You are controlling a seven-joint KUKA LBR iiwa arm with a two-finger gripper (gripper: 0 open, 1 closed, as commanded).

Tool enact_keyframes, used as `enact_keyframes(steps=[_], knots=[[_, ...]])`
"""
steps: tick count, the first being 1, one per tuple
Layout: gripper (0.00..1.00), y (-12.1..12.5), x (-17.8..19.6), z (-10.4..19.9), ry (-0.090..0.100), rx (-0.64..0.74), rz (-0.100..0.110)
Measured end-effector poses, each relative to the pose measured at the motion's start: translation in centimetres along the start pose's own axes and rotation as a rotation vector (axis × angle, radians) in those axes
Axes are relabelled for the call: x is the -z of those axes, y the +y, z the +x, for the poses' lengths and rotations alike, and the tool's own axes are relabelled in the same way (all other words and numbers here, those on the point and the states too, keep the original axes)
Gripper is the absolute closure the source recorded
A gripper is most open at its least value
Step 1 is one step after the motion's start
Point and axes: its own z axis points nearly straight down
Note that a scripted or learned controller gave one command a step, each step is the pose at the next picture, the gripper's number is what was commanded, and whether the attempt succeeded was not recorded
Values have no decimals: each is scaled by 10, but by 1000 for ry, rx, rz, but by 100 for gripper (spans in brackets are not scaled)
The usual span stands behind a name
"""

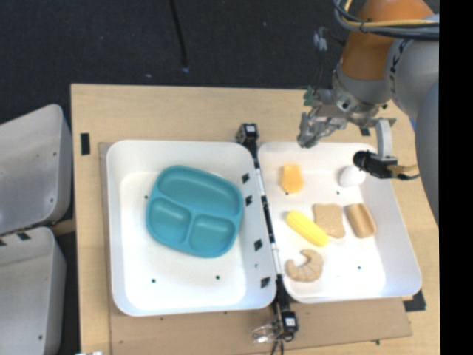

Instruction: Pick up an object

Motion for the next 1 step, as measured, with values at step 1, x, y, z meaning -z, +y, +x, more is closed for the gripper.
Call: enact_keyframes(steps=[1], knots=[[100, 10, -4, 59, 0, 0, -2]])
